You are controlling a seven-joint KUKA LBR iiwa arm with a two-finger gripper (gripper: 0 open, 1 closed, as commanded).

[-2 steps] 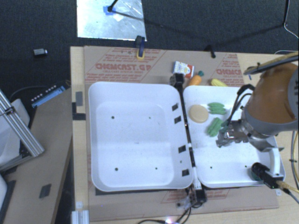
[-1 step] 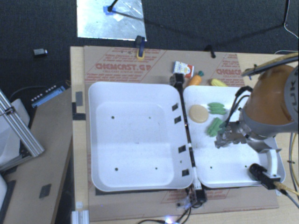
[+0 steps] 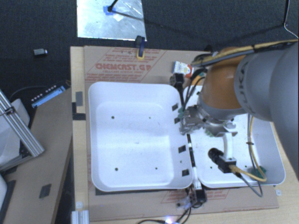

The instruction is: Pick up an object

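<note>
The grey arm with its orange band (image 3: 219,85) reaches in from the right and hangs over the right bin (image 3: 275,171). My gripper (image 3: 209,127) points down at that bin's left side, close to the divide between the two bins. The wrist and its cables hide what lies under it. A small green and yellow object (image 3: 256,173) lies near the right bin's front right corner, partly behind a yellow cable. It is apart from the gripper, to the right and nearer the front.
The left bin (image 3: 96,125) stands beside the right one on a cardboard sheet (image 3: 117,65). A blue and yellow clamp (image 3: 139,48) sits at the sheet's back edge. Black clips (image 3: 184,149) line the seam between the bins.
</note>
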